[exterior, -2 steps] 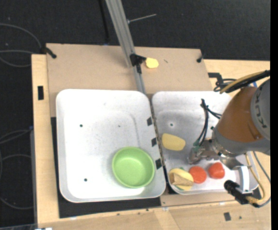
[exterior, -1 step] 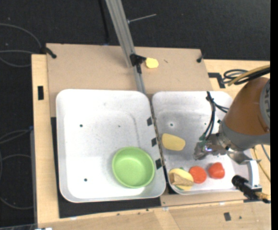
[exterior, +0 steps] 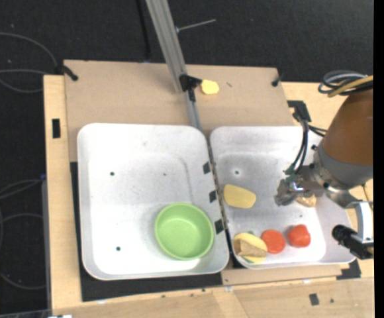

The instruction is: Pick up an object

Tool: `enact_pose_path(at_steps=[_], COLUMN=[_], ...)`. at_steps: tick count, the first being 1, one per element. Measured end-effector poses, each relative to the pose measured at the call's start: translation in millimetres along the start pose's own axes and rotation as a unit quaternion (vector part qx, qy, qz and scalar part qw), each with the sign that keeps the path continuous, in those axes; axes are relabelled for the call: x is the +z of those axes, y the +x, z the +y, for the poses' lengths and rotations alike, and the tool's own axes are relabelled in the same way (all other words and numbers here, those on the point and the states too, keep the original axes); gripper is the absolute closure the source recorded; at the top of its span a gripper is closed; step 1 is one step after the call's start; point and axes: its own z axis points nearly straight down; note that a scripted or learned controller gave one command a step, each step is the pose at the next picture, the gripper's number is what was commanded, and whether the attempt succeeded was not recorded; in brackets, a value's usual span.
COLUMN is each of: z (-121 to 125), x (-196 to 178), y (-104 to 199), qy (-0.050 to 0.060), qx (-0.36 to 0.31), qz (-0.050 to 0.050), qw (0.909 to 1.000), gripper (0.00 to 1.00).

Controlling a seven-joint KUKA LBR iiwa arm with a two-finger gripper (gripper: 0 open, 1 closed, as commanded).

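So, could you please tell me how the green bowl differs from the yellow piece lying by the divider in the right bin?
The green bowl lies in the left bin, while the yellow piece lies in the right bin. The bowl is round and hollow; the yellow piece is a solid, elongated lump. The bowl looks clearly larger. Both rest on a bin floor near the divider, untouched by the gripper.

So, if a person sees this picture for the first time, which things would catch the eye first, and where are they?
The green bowl stands out first, near the front of the left bin. Next come the small bright things along the front of the right bin: two red pieces, a yellow and tan item and a yellow lump further up. The arm's orange band enters from the right, with the gripper low over the right bin.
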Motion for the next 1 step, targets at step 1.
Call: enact_pose_path(at_steps=[1], z=[2.7], x=[-53.9], y=[-1.1], qy=[0.000], qx=[0.000], qz=[0.000], qw=[1.0000], gripper=[1.00])
